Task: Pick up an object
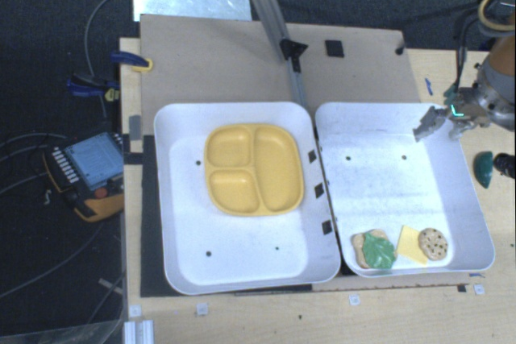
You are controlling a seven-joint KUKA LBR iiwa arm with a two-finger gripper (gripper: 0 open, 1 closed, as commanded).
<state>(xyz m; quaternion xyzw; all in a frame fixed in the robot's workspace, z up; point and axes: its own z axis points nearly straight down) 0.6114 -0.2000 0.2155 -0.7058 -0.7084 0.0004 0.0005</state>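
Left bin: a shallow white plastic bin (185, 254) on the worktop, holding a yellow plastic plate with three compartments (254, 169), which lies flat toward the bin's far half.

Right bin: a second shallow white plastic bin (387, 165), touching the first along a shared edge. Its far and middle floor is bare; three small things sit in a row along its near edge.

Green item: a small green leafy-looking toy (376, 250), leftmost in that row.

Yellow item: a flat pale yellow wedge, like a cheese slice (411, 244), just beside the green toy and touching the next thing.

Cookie: a round tan cookie with dark chips (434, 242), rightmost in the row.

End effector: the grey two-finger end effector (435, 122) hangs over the far right part of the right bin, fingers pointing left. Nothing sits between them; whether they are spread or closed cannot be told.

Key relation: the three pickable things lie nearer the camera than the end effector, roughly straight toward the near edge, well apart from it. The cookie looks most directly in line. The row runs left to right.
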